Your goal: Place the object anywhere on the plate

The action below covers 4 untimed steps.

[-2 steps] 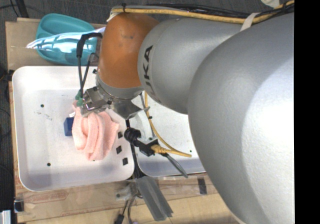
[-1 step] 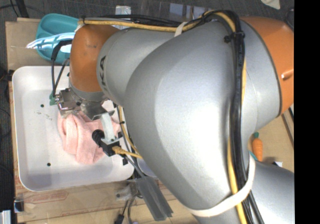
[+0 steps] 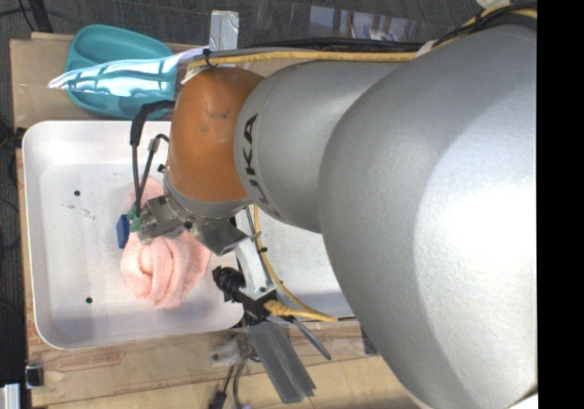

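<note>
While the pincer [image 3: 151, 223] sits low over the pink cloth [image 3: 164, 268] in the left bin [image 3: 55, 243], grip state can't be told; lift slowly, check hold.

One pink cloth [image 3: 164, 270], one white bin [image 3: 55, 215]
</note>
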### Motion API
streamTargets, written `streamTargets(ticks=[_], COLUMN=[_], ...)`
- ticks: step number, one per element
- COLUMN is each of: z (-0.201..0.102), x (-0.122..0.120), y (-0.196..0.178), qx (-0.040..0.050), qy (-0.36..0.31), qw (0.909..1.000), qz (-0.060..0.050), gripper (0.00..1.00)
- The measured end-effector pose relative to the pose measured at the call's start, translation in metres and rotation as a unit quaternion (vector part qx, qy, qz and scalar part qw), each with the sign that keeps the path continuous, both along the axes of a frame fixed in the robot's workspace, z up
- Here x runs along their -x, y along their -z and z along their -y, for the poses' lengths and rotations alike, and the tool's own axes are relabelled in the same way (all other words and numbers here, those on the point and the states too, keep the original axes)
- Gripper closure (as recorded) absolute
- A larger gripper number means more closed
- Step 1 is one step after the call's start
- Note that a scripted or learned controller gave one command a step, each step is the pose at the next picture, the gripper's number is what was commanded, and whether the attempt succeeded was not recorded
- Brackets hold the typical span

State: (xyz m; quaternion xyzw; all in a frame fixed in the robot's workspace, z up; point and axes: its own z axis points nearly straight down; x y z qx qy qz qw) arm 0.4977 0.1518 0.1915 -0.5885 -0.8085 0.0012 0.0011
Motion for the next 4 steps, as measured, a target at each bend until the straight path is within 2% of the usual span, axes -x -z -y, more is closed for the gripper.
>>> streamTargets(ticks=[1,2,3,4], z=[0.083,0.034,0.052,0.052], x=[-0.024,0.021,-0.031,-0.031], y=[-0.01,0.094,0.073,0.073], qx=[0.0001,-0.0008,-0.0007,-0.0007], qy=[-0.128,-0.058,-0.307,-0.307], qw=[0.9917,0.9983,0.9517,0.9517], qz=[0.001,0.001,0.001,0.001], gripper=[1.0,1.0,1.0,0.0])
